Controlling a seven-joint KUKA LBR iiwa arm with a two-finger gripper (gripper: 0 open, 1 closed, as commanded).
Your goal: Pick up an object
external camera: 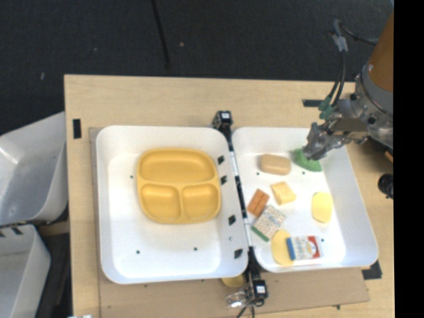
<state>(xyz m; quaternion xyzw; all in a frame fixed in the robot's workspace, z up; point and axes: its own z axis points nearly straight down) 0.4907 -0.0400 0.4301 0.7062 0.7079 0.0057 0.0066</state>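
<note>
My gripper (pixel 317 146) hangs low at the back of the right bin (pixel 354 197), reaching in from the right. Right under its tip lies a flat green object (pixel 307 159), partly hidden by the gripper. Whether the gripper touches or holds it cannot be told from here. To the left of it rests a tan bun-shaped piece (pixel 274 164). Nearer the front lie a yellow wedge (pixel 283 193), an orange block (pixel 258 202), a patterned green-edged pad (pixel 268 224), a yellow oval (pixel 322 207) and a blue, white and red packet (pixel 303 248) on a yellow disc (pixel 279 249).
The left bin (pixel 119 244) holds a yellow three-compartment plate (pixel 179 184). A black clamp rail (pixel 233 184) runs between the bins. The right bin's near right corner is bare. The wooden bench (pixel 165 98) surrounds both bins.
</note>
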